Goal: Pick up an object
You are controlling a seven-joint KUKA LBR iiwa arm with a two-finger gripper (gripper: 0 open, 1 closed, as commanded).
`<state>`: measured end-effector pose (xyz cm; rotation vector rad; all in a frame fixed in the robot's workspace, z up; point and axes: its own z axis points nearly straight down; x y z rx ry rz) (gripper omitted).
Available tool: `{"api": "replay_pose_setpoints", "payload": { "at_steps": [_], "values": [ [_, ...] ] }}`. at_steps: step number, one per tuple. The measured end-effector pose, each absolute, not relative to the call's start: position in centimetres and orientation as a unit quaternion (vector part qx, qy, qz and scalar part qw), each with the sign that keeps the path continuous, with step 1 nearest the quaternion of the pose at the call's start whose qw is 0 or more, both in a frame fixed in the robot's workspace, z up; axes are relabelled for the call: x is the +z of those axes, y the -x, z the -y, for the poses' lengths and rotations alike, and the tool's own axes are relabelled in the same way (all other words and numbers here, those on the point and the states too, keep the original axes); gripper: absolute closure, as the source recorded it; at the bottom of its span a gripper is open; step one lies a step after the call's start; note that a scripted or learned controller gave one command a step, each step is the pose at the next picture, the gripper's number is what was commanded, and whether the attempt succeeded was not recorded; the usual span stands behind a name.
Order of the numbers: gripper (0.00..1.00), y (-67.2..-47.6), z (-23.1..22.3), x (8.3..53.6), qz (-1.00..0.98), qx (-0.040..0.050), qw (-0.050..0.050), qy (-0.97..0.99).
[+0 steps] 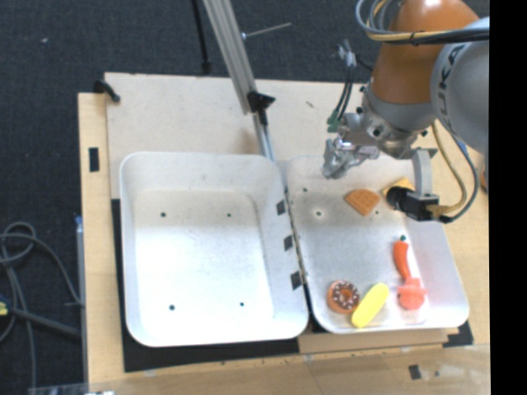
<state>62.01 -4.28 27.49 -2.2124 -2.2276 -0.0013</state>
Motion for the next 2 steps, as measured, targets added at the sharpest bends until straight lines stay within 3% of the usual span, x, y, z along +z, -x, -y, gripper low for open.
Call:
{"api": "replay_pose_setpoints", "payload": {
  "at_steps": [2],
  "values": [
    [1.0,-58.5,-6.1,26.6,0.709,-0.0001,0.0,0.705]
  ]
}}
